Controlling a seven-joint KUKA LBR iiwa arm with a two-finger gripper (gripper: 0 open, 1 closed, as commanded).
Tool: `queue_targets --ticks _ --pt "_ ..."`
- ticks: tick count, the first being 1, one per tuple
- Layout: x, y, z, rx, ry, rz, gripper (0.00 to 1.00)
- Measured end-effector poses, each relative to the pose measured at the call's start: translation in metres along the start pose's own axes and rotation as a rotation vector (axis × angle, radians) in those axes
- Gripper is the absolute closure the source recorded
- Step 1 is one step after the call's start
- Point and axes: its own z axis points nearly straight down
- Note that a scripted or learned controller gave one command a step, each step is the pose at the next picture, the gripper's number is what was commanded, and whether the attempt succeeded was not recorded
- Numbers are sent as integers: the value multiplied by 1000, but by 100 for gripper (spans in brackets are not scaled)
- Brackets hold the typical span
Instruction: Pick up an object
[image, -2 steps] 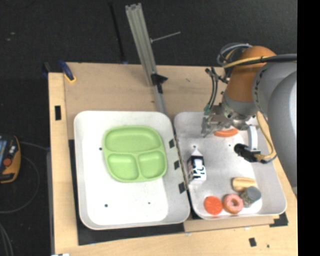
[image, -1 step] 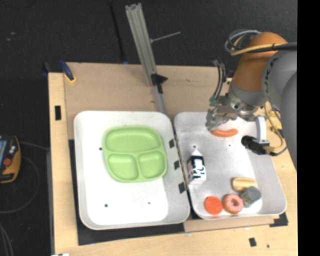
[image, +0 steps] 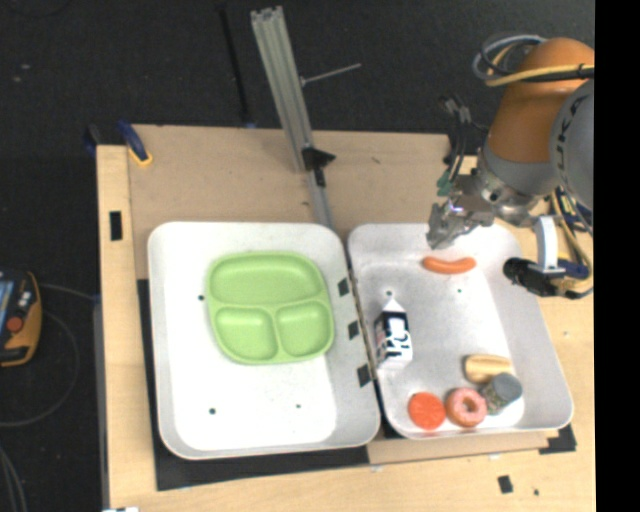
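- The gripper (image: 443, 232) hung over the far edge of the right bin (image: 520, 330), at about 12 o'clock of that bin, just above the orange sausage (image: 448, 265).
- Whether the gripper was spread or pressed together could not be told from this slant; nothing showed between its tips.
- The sausage lay flat on the bin floor near the far wall, just at 6 o'clock from the gripper, and seemed apart from it.
- A small black-and-white milk carton (image: 394, 336) lay toward 9 o'clock in the right bin, near the wall shared with the left bin (image: 180, 400).
- At 5 o'clock in the right bin sat a cluster: an orange-red disc (image: 427, 411), a pink doughnut (image: 466, 407) touching it, a grey lump (image: 503, 390) and a tan bread-like piece (image: 484, 367) just behind.
- A green divided plate (image: 268, 306) with three compartments rested in the left bin, toward its 12 o'clock half.
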Motion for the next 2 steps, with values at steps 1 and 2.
queue_targets --ticks 1,2 --pt "-2 1 -43 -1 0 -3 100" --pt "40 -10 -30 6 2 -6 100"
